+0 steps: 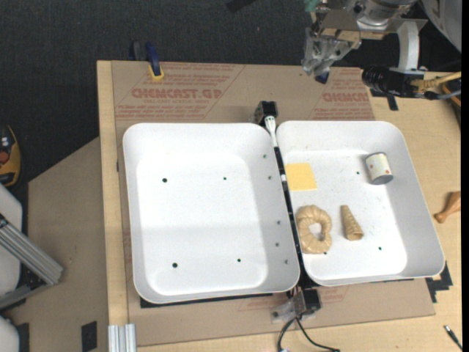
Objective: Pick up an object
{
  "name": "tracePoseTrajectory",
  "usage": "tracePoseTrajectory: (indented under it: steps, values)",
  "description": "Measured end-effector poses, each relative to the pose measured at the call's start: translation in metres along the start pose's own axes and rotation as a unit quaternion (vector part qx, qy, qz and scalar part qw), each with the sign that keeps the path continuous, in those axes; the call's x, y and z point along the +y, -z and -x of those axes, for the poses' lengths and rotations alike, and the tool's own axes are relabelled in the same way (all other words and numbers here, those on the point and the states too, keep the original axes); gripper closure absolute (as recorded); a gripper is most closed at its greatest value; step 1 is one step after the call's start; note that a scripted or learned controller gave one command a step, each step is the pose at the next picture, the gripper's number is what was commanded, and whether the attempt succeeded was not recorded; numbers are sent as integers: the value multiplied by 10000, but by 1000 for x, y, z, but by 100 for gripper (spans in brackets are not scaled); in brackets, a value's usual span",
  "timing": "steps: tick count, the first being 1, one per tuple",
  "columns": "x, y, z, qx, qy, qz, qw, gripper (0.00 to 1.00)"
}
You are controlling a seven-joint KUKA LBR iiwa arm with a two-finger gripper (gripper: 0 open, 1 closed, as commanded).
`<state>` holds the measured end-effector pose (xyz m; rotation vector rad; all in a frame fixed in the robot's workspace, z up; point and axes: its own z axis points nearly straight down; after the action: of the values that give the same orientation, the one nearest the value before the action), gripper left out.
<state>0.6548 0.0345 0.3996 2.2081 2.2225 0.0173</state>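
Camera view: gripper (321,70) hangs above the bench, seemingly closed, holding nothing.

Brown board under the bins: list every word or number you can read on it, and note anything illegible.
"CHEMCAST GP" in red, on the brown board behind the left bin.
Finer red print under that line: too small to read.
Red lettering on the board behind the right bin: too blurred to read.

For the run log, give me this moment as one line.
gripper: above bench behind right white bin, holding nothing | in bin: yellow square pad, small silver cylinder, tan ring-shaped pastry, tan cone
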Motion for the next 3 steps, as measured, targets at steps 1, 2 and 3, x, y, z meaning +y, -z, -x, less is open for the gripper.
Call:
tracePoseTrajectory:
  steps: [1,2,3]
  values:
    - [-4,38,-52,0,-2,-29,10000,100]
    - [-53,-11,-129,-1,13,-114,9999,100]
    - [-122,-74,-190,-12,11,-129,9999,100]
